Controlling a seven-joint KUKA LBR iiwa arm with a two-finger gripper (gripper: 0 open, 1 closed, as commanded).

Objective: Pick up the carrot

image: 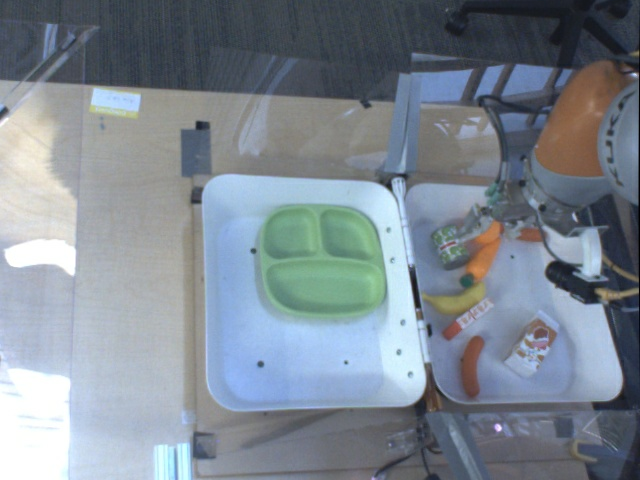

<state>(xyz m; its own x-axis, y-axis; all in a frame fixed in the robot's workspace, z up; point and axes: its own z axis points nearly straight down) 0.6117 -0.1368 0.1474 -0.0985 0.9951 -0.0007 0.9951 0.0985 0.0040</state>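
The carrot [483, 252] is a short orange piece lying in the right bin [600, 383], near its back left, with its top end close under the arm's tip. My gripper [498, 214] hangs at the end of the grey arm with the orange band [580, 118], right above the carrot's upper end and touching or nearly touching it. The wrist hides how it meets the carrot.
Touching the carrot's left side is a green can [452, 246]. In front of it lie a banana [455, 300], a red-and-white packet [468, 320], a sausage [471, 365] and a small carton [531, 345]. The left bin [230, 368] holds a green divided plate [322, 262].
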